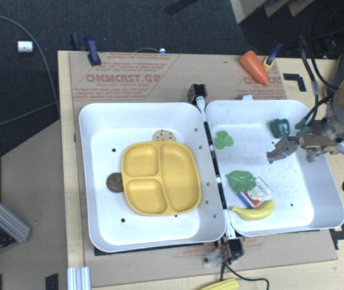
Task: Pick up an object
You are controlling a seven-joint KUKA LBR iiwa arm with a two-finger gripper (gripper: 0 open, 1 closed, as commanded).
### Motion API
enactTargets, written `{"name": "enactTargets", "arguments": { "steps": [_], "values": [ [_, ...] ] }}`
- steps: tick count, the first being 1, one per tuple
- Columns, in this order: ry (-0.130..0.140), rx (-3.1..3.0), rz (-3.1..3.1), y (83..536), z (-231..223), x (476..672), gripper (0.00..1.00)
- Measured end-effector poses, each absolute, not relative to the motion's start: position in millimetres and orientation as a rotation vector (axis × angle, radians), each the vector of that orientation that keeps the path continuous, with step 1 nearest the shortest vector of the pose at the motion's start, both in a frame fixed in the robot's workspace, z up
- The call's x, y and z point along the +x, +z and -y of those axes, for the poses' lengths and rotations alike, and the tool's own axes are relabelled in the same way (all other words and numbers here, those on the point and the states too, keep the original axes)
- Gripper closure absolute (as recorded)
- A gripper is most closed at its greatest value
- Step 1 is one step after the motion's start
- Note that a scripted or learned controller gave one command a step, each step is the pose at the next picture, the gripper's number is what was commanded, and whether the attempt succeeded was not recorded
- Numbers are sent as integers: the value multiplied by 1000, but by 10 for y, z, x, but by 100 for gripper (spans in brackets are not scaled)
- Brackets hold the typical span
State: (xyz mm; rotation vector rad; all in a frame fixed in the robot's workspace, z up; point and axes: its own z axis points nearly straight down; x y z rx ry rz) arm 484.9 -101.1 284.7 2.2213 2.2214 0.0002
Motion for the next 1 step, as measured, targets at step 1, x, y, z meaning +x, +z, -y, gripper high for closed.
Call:
{"name": "enactTargets", "arguments": {
  "steps": [1],
  "values": [
    [-3, 2223, -2220, 2036, 1759, 5430, 0]
  ]
}}
